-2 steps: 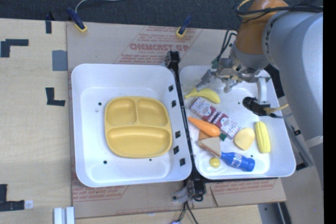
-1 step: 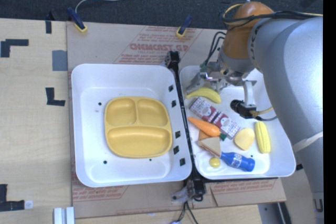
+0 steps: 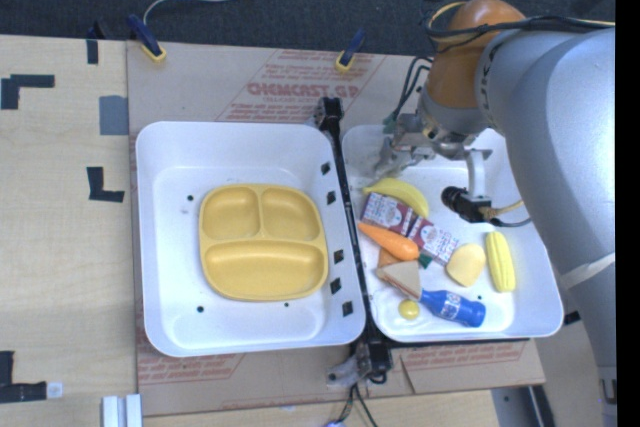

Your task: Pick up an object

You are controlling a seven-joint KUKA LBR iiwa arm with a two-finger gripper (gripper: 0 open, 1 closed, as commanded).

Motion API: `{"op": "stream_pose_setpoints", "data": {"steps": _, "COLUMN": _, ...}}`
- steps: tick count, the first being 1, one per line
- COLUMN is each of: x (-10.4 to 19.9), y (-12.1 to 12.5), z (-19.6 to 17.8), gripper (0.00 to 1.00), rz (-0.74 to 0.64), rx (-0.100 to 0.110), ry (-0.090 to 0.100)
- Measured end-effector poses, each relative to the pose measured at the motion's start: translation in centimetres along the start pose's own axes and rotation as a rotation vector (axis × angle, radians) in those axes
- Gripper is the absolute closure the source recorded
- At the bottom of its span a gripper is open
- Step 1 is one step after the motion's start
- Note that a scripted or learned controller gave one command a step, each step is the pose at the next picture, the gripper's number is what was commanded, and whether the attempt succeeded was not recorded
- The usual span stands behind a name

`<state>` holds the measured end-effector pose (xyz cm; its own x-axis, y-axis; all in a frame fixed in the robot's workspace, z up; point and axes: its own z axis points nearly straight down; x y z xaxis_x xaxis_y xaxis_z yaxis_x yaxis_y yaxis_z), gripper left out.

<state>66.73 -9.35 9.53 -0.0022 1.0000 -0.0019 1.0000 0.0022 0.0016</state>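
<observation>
Approach step underway, nothing gripped.
I am holding the gripper (image 3: 398, 153) over the right bin (image 3: 535, 315), fingers slightly parted and empty, just above the banana (image 3: 398, 193); next I am lowering squarely onto it.

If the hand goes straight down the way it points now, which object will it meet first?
Probably the banana. The hand hangs over the back of the right bin, its tips just above the banana's upper end. Depth is unclear from this slanted view, so it might meet bare bin floor instead.

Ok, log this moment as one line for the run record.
arm: over right bin | claw: above banana, nothing visibly held | left bin: yellow tray
</observation>
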Motion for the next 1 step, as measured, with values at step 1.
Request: {"op": "stream_pose_setpoints", "data": {"steps": 1, "x": 0.00, "y": -0.02, "z": 0.03, "gripper": 0.00, "rz": 0.000, "rx": 0.000, "ry": 0.000}}
